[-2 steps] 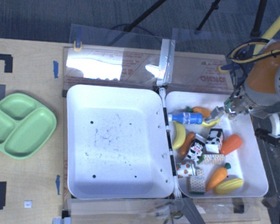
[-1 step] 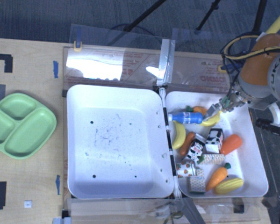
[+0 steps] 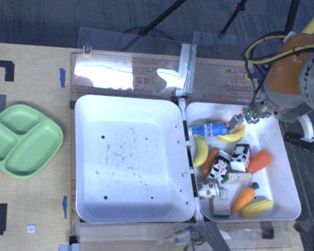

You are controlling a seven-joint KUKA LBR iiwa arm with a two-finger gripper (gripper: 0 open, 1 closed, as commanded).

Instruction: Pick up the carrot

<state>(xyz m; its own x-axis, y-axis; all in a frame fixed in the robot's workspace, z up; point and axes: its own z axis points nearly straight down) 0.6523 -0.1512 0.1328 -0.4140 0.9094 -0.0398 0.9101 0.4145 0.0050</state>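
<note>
The carrot (image 3: 243,199), orange with a small green top, lies near the front of the right bin (image 3: 288,179), beside a yellow lemon-like piece (image 3: 257,207). A second plain orange piece (image 3: 259,161) lies further back near the right wall. My gripper (image 3: 250,115) hangs over the bin's back part, just above and right of a yellow banana (image 3: 232,136) and a blue bottle (image 3: 209,129). It is well behind the carrot and touches nothing that I can make out.
The right bin also holds a second banana (image 3: 200,151), a reddish-orange stick (image 3: 209,161), black-and-white cow toys (image 3: 240,153) and patterned blocks (image 3: 221,205). The left bin (image 3: 129,157) adjoins it. A green divided plate (image 3: 22,140) rests at far left.
</note>
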